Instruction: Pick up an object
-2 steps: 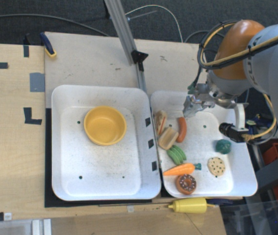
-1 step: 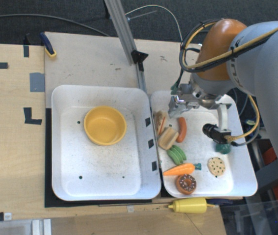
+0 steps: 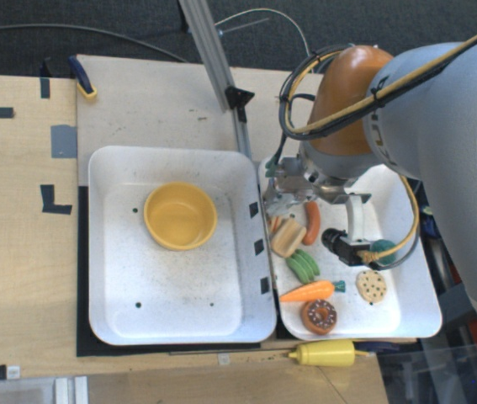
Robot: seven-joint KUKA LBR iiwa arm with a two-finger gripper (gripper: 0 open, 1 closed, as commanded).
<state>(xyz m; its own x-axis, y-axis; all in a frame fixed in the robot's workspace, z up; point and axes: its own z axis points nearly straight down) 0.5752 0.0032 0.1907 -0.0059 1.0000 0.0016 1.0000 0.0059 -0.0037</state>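
Note:
My gripper (image 3: pixel 280 199) hangs low over the upper left corner of the right bin (image 3: pixel 415 310), under the orange-banded wrist. Just below it lies a tan bread-like block (image 3: pixel 287 237), with a red-orange sausage (image 3: pixel 311 223) beside it to the right. Further down the same bin lie a green ridged piece (image 3: pixel 304 266), a carrot (image 3: pixel 309 292), a chocolate donut (image 3: pixel 319 316) and a chip cookie (image 3: pixel 372 286). The arm hides the upper part of this bin.
A yellow bowl (image 3: pixel 180 215) stands in the left bin (image 3: pixel 112 301). A yellow mustard bottle (image 3: pixel 326 353) lies on the bench in front of the right bin. A grey metal post (image 3: pixel 213 49) rises behind the bins.

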